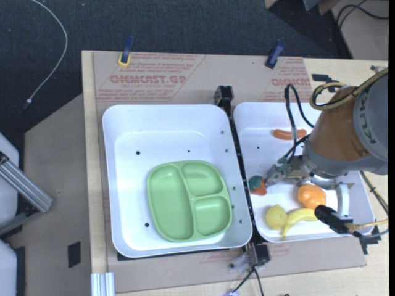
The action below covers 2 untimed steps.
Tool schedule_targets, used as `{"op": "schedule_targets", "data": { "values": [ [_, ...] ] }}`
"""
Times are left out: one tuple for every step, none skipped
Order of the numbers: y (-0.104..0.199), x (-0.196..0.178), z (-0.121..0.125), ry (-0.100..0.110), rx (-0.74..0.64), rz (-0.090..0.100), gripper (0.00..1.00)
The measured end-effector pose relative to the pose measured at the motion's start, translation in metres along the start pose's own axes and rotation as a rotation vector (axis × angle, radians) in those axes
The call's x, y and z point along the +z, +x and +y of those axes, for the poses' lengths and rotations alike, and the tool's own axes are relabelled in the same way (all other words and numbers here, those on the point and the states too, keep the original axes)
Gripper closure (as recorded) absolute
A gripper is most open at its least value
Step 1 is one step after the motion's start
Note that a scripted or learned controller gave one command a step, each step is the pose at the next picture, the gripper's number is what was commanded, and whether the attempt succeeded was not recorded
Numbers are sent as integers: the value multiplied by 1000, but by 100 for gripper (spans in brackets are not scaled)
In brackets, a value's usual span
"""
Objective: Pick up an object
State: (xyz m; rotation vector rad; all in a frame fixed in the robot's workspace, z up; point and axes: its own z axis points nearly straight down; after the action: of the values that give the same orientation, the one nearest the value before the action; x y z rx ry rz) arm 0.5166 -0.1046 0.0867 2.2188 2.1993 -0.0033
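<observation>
Orange and grey, the arm [345,134] reaches into your right bin [259,119]; whether the gripper [274,174] is clenched or released, you cannot tell. Near its tip lies a small red-green toy [257,185], with an orange [311,196], lemon [276,215] and banana [299,219] close by

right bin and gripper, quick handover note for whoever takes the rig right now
Gripper: low in the right bin, beside the small red and green piece; nothing visibly between its fingers.
Right bin things: orange sausage near the far wall, orange fruit, yellow lemon and banana at the near wall.
Left bin: green divided plate.
Done: no object lifted.
Left: grasp one and raise it.
</observation>
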Motion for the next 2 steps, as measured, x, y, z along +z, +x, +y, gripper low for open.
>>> {"op": "schedule_targets", "data": {
  "values": [
    [4,-9,-1,5,-3,8,100],
    [0,-73,3,4,-9,12,100]
  ]
}}
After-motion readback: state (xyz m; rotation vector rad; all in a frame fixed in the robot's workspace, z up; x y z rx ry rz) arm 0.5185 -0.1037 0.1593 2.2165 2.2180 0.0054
